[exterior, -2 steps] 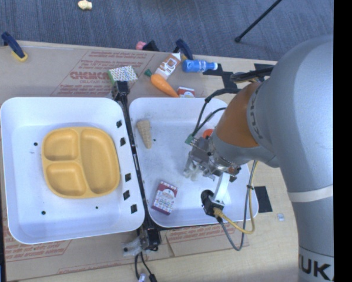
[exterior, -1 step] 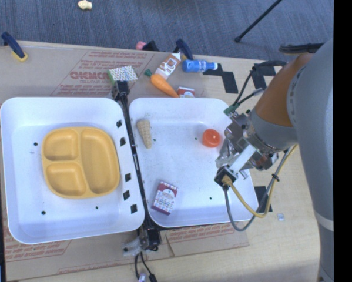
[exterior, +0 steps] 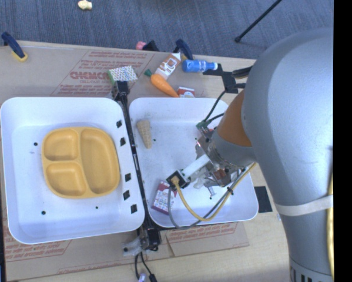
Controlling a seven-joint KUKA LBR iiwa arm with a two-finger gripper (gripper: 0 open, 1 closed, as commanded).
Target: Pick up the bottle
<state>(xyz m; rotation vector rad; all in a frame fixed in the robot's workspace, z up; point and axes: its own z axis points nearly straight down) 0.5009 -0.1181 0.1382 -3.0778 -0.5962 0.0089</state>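
Observation:
A small blue bottle (exterior: pixel 196 66) lies on its side on the cardboard behind the right bin (exterior: pixel 164 113). Next to it lies a white bottle with an orange label (exterior: pixel 167 66). My gripper (exterior: pixel 208 180) hangs low over the right bin's middle right, under the grey arm and its orange band. It is well apart from both bottles. The arm and yellow cables hide much of the gripper. I see nothing held in it.
In the right bin lie a waffle cone (exterior: pixel 144 133) and a red-and-white packet (exterior: pixel 161 197). A yellow divided plate (exterior: pixel 80 160) rests in the left bin (exterior: pixel 17 122). An orange carrot (exterior: pixel 163 85) and a small box (exterior: pixel 186 91) lie behind the right bin.

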